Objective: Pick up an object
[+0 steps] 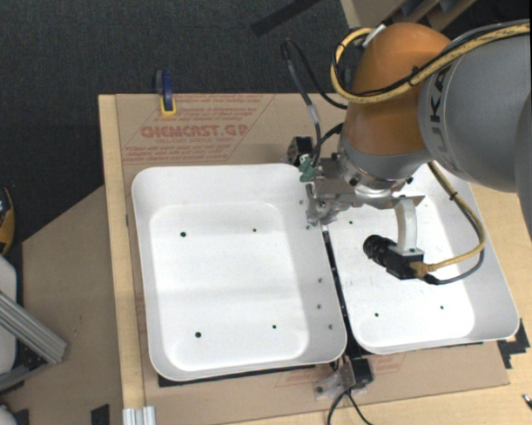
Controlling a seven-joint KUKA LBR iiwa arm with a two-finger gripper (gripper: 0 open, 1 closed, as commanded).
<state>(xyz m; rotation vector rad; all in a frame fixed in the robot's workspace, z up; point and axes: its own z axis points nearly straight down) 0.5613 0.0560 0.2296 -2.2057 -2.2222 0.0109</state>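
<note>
My gripper [348, 200] hangs under the grey wrist with the orange band [391, 63], low over the back left part of the right bin [444, 319], close to the rim it shares with the left bin [224, 270]. A black cylinder [388, 255] on a yellow cable [455, 260] hangs off the arm just above the right bin's floor. The arm hides the right bin's floor beneath it, along with anything lying there.
Both white bins rest on a brown board [202, 122] with red lettering. The left bin's floor shows a few small dark dots. A blue and yellow clamp [166, 90] sits at the board's back edge. Cables and a connector [350, 377] lie at the front edge.
</note>
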